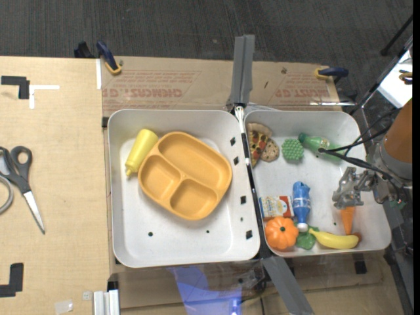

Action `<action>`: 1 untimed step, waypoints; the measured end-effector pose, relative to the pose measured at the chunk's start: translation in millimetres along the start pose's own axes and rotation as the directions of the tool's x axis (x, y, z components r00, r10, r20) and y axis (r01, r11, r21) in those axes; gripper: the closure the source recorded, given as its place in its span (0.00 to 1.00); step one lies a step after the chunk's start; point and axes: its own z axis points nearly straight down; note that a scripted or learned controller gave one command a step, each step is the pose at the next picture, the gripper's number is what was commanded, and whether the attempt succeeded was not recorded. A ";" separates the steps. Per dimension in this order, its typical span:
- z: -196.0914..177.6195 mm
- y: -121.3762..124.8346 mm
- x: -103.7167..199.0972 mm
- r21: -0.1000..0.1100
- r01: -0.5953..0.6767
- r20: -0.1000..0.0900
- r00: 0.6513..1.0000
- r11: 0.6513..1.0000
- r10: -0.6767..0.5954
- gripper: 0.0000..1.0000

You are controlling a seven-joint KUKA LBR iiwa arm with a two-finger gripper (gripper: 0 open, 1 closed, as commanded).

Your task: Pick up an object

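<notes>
Gripper over carrot, right bin

Camera view: gripper [346, 192] sits low near the right wall of the right bin [328, 118], directly above the carrot [348, 218]. Carrot's long axis runs roughly toward the bin's front, tip beside the banana [336, 240]. Fingers seem parted, nothing between them, though the view is cluttered

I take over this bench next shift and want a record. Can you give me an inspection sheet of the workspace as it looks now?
Surface: two shallow white bins, side by side on brown cardboard.
Job's things: right bin holds orange carrot, yellow banana, orange pumpkin, blue bottle, green bumpy ball, pizza slice, small carton.
Clutter: left bin holds yellow divided tray and yellow bottle; grey scissors on the wooden bench.
Hand: low over the carrot; grasp cannot be told.
Cables: black cables cross the right bin.
Surroundings: dark floor, blue clamps.
</notes>
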 end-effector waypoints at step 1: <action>0.0 0.2 0.0 0.000 0.000 0.000 1.000 1.000 0.000 0.00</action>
